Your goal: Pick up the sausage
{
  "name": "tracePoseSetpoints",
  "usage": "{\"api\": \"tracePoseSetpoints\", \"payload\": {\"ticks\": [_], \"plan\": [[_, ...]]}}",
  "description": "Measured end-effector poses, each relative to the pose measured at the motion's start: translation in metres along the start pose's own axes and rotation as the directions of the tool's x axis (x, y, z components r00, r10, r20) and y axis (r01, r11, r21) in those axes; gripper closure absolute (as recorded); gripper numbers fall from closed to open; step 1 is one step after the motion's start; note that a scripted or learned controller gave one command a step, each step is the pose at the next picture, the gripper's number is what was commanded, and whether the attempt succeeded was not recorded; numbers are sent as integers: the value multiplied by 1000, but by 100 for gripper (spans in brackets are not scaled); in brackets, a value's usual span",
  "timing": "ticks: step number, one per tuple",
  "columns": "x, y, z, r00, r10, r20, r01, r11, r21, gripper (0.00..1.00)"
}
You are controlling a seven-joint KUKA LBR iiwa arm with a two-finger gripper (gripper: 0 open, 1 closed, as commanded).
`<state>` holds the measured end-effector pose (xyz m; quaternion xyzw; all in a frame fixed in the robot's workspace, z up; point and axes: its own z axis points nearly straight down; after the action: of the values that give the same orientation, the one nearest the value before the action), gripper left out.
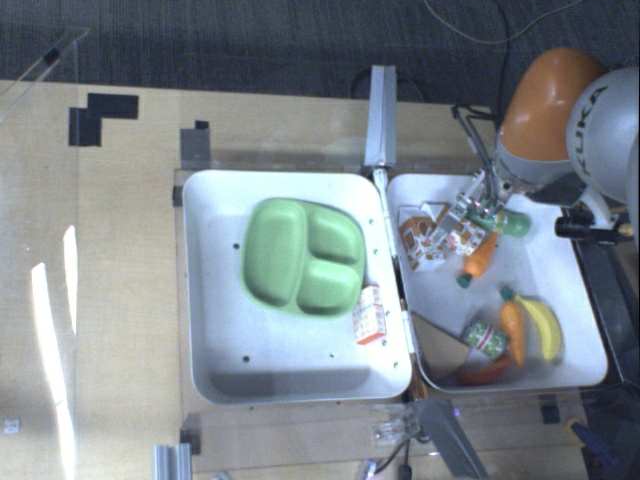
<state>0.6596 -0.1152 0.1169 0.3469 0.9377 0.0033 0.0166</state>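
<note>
i see the gripper low in the right bin; grip state i cannot tell. sausage lies well apart.

Overhead, slanted — both bins

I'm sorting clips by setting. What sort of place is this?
Probably a robotics lab: an arm reaching over two white bins of toy food, such as a banana, on a bench with loose cable.
</note>
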Motion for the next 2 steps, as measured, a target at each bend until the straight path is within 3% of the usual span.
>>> {"api": "tracePoseSetpoints", "payload": {"ticks": [1,2], "plan": [[-19,-41,15,988,-151,-21,151,989,8,0],[-39,-43,25,996,-84,-38,85,996,12,0]]}}
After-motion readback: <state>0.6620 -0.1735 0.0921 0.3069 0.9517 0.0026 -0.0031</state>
